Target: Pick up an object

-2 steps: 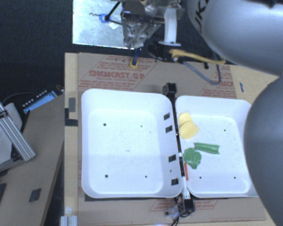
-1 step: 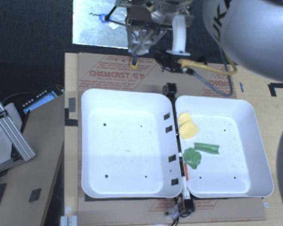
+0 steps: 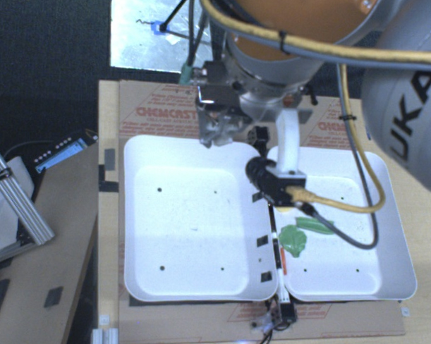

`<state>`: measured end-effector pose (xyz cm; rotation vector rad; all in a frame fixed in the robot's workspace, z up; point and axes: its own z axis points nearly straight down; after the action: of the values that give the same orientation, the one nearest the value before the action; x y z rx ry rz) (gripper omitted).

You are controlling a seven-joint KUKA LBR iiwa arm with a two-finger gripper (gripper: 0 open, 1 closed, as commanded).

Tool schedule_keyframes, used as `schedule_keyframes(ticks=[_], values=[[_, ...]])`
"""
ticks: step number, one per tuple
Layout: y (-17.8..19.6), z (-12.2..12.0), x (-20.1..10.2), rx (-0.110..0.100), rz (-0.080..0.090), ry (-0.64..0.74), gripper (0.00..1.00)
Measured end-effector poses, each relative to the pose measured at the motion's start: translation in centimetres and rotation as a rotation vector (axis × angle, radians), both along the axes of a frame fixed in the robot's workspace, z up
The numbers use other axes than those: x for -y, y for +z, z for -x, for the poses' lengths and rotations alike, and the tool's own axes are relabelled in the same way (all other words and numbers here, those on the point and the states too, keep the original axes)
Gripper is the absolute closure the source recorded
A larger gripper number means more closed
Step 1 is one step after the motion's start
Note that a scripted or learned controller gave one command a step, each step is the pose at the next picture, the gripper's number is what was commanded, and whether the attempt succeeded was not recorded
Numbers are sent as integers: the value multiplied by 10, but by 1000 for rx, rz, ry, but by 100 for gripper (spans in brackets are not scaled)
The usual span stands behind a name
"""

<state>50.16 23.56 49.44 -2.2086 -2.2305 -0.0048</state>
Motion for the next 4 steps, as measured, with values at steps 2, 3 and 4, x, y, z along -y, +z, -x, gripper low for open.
schedule_keyframes(ticks=[2, 3, 4], values=[[41, 15, 1, 2, 2, -4, 100], [40, 15, 1, 1, 3, -3, 100], [40, 15, 1, 1, 3, -4, 100]])
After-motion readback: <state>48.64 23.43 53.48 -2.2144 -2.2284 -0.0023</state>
